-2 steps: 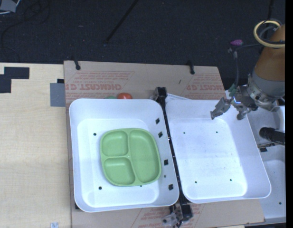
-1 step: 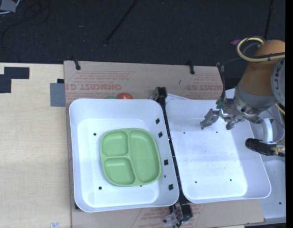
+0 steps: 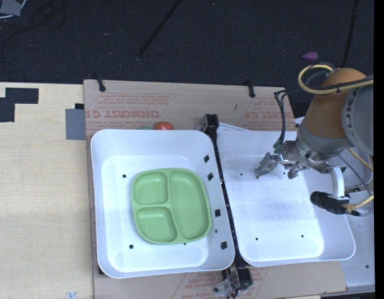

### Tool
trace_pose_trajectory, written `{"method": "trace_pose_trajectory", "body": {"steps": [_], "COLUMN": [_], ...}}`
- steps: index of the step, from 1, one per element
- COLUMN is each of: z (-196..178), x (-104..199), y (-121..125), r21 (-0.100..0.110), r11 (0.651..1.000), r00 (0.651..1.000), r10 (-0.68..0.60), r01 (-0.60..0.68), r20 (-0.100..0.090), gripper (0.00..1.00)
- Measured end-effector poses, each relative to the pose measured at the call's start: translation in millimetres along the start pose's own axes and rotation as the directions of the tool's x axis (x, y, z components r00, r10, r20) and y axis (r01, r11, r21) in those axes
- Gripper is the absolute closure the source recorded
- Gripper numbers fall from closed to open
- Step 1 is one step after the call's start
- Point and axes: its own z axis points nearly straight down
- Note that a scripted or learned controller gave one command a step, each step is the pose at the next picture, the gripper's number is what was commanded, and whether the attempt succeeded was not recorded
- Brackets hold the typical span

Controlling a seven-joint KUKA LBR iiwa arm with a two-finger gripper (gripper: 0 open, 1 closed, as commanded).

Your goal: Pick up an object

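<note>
Fingers of the gripper are splaying wide and gripping nothing, hanging over the right bin, while the green divided plate is lying flat in the left bin, well apart from them. Judging by looks, the plate is behaving as light, stiff, slick plastic, best pinched at its raised rim or a divider ridge. Bin floors are looking smooth, and the walls are leaving modest room around the plate.

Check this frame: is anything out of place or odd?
A small red-orange thing lies outside the left bin, just behind its far rim on the cardboard. The green plate sits flat in that bin.
</note>
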Motion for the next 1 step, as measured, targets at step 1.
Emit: {"method": "trace_pose_trajectory", "body": {"steps": [1], "z": [43.1], "x": [1.3], "y": [-0.3], "r21": [-0.002], "r11": [1.0], "r00": [1.0], "r10": [0.001], "r01": [-0.001], "r20": [0.001], "gripper": [0.0]}}
